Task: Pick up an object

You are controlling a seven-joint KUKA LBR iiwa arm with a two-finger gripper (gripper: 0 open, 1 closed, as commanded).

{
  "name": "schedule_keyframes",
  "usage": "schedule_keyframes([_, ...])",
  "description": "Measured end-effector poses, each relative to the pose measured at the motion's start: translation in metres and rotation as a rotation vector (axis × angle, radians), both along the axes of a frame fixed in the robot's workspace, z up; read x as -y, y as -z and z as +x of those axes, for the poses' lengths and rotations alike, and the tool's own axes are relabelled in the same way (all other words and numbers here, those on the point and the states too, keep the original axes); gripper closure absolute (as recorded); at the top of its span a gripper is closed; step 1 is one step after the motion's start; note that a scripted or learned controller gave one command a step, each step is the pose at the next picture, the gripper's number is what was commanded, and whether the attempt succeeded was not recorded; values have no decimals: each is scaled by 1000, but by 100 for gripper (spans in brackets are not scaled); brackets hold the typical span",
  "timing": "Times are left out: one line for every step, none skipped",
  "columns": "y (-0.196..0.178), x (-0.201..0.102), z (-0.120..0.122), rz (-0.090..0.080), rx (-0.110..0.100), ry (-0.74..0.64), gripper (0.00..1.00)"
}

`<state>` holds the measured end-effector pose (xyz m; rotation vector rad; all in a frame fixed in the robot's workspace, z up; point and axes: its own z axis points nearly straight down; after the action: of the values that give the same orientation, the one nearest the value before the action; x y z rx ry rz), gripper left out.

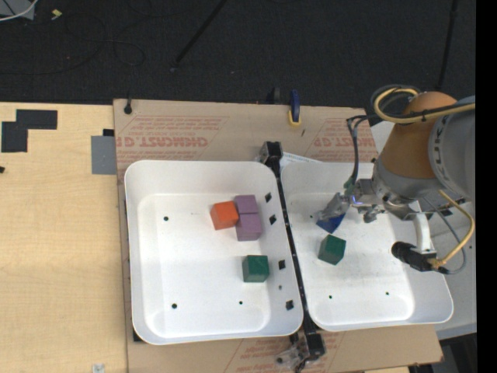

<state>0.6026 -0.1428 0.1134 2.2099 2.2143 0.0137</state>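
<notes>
Dark carpet fills the far part of the scene, and on the near side a pale wooden bench carries a sheet of brown cardboard [194,134] with two shallow white bins set side by side on it. Inside the left bin [155,301] an orange block [224,215] sits touching a pair of purple blocks [248,217], and a dark green cube [255,268] lies nearer the camera, just beside the divider [283,231] between the bins.

On the floor of the right bin [373,305] rests another green cube [331,249]. Just beyond it, on its far side, a small blue block [331,223] sits right at the tip of the gripper [338,210], which the grey arm [423,158] carries in from the right with its orange band above the wrist. The fingers look to be closed about that blue block, or at least pressed against it (the tips blur into the block here, so I cannot tell a true grip from mere contact).

By my judgement the task is at the grasp itself: the tool is low in the right bin, on the blue block, and nothing is clearly off the floor yet. What comes next calls for a straight upward lift, slow enough to show whether the block rises with the fingers, and clear of the green cube sitting close on the near side.
</notes>
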Motion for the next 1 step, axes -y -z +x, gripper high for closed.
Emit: schedule_keyframes([6,-2,-3,2,5,0,0])
